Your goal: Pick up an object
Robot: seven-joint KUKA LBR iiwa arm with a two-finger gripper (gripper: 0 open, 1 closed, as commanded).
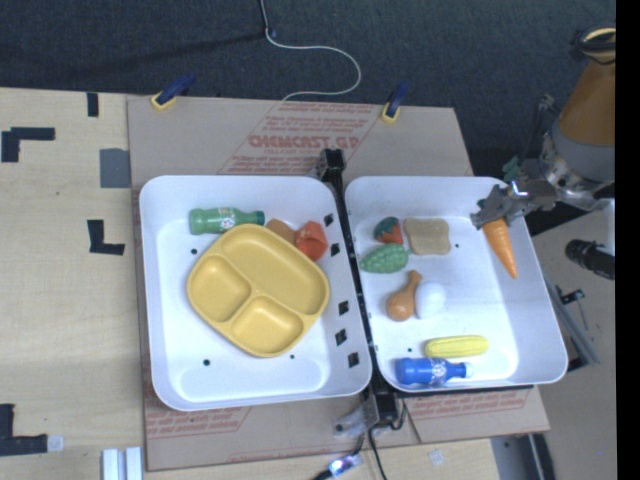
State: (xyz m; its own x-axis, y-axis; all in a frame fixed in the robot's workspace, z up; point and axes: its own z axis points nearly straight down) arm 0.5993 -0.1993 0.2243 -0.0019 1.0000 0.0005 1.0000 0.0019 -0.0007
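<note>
My gripper [497,211] reaches in at the right, over the far right corner of the right bin [520,368]. Its dark fingers are shut on the thick end of an orange carrot [504,250]. The carrot hangs point-down from them, slanting over the bin's right side. Lying in the right bin are a slice of toast [428,236], a red and green strawberry [388,230], a green vegetable [384,259], a drumstick [403,296], a white egg [431,299], a corn cob [456,347] and a blue bottle [430,371].
The left bin [160,268] holds a yellow divided plate [258,288], a green bottle [225,219] and an orange-red piece [310,238] beside a brown one [281,231]. A black divider [350,278] runs between the bins. Cardboard lies beneath both.
</note>
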